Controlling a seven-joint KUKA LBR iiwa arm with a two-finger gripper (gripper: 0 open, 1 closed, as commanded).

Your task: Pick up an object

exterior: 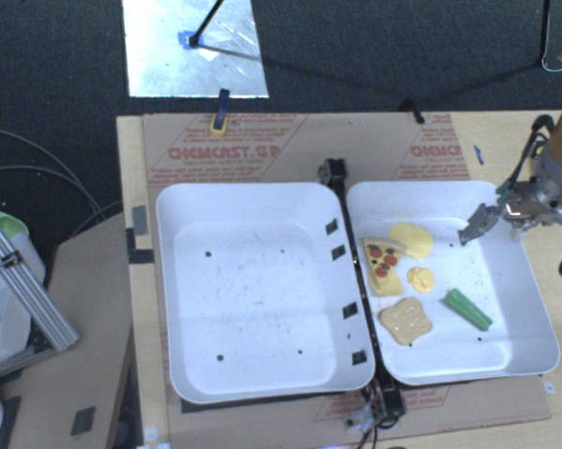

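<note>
The end effector (475, 224) hangs over the upper right part of the right bin (524, 281), reaching in from the right edge of the camera view, and nothing sits between its fingers; whether they are spread or pressed together I cannot tell at this size. Every candidate lies to its left and lower in the view. Nearest is the pale yellow oval piece (411, 238), just left of the tip and slightly lower. Below that sits a small yellow lump (420, 278), and against the bin's left wall lies the pizza slice (384, 264), its long axis running roughly up and down the view. Further down are the toast slice (405, 320) and, well apart to the right of it, the green stick (468, 309), whose long axis slants from upper left to lower right. In my judgement the coming move turns on a short travel leftward and down to the oval piece; for the stick, the fingers would need to close across its slant. The left bin (256, 286) on the worktop (286, 139) holds none of these pieces.
</note>
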